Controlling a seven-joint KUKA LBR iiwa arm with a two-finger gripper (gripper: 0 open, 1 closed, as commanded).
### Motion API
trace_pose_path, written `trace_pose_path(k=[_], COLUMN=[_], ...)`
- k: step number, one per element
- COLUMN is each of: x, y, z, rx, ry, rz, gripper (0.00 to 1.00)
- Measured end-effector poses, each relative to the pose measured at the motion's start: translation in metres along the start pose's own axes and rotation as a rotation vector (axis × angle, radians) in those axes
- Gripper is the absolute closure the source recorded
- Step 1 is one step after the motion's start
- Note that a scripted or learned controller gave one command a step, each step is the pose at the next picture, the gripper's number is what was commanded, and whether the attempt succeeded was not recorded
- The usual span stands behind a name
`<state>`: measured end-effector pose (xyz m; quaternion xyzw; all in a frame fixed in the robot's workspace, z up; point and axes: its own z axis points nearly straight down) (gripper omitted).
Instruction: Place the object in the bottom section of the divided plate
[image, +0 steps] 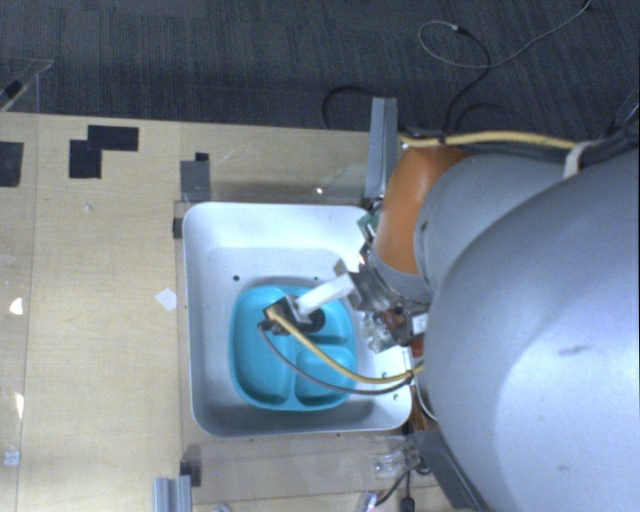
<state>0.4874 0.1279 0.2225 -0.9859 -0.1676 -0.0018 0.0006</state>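
Camera view is showing the large grey KUKA arm (530, 330) reaching in from the right and looming over that whole side of the bench, with its orange band (405, 210) sitting just above the wrist. The wrist is bending downward and toward the view's left, so the claw (378, 318) is hanging low at the right-hand edge of the shallow white plastic bin (205, 300). I cannot tell whether the claw is released or clenched, because the wrist housing is covering it from above.

The blue, rounded-square divided plastic plate (255, 350) is lying flat on the bin floor just beside the claw, on the claw's view-left side. Raised ridges are splitting it into sections, and the sections nearest the view's bottom edge are lying below and to the left of the claw.

Well to the left of the claw, the pale wooden bench top (90, 300) is stretching away, and several flat black rectangular marks (100, 148) are sitting on it far up and to the left. Beyond the bench, above the claw in the view, dark grey carpet (200, 50) is running across, with a thin looped cable (455, 40) lying on it
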Motion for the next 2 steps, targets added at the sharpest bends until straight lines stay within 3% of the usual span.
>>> trace_pose_path(k=[1, 2], x=[0.0226, 0.0228], y=[-0.0678, -0.0671], z=[0.0621, 0.0618], rx=[0.001, 0.001], ry=[-0.004, -0.003], rz=[-0.083, -0.081], gripper=[1.00, 0.00])
